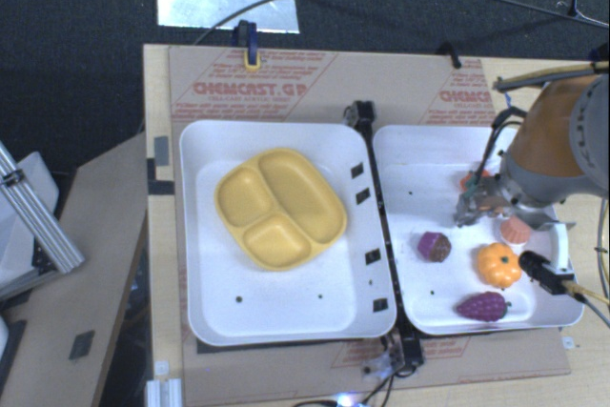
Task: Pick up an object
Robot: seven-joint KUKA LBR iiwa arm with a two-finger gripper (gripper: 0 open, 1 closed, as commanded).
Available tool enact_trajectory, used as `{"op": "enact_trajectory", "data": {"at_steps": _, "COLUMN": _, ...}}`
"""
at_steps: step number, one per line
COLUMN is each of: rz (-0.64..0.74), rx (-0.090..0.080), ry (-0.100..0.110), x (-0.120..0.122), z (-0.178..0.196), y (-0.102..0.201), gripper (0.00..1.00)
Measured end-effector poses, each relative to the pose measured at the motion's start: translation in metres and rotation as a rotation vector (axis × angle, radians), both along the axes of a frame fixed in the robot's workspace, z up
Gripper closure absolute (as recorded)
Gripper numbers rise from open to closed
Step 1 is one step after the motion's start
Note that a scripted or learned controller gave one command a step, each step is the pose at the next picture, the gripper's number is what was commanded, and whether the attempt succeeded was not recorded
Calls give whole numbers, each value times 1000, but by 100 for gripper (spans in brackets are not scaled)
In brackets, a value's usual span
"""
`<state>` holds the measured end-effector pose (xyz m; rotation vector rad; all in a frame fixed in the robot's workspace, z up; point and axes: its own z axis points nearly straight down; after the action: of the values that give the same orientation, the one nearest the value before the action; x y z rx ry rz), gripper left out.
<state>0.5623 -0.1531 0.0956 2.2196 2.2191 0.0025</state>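
Two white bins on my bench: left bin (205, 300) holds a yellow divided tray (279, 207); right bin (419, 152) holds pumpkin (498, 264), purple fruits (435, 246), my tool (469, 208), grip unclear

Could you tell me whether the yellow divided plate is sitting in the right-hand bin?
No, the yellow divided plate lies in the left bin, away from the toys.

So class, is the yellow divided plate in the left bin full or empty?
Empty. The yellow divided plate lies flat in the left bin, and all three compartments show bare yellow. The toy pieces lie in the right bin.
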Motion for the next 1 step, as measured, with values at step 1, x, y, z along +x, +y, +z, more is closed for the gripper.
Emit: {"op": "enact_trajectory", "data": {"at_steps": 1, "rz": 2, "rx": 0, "ry": -2, "x": -7, "z": 50, "y": 3, "gripper": 100}}
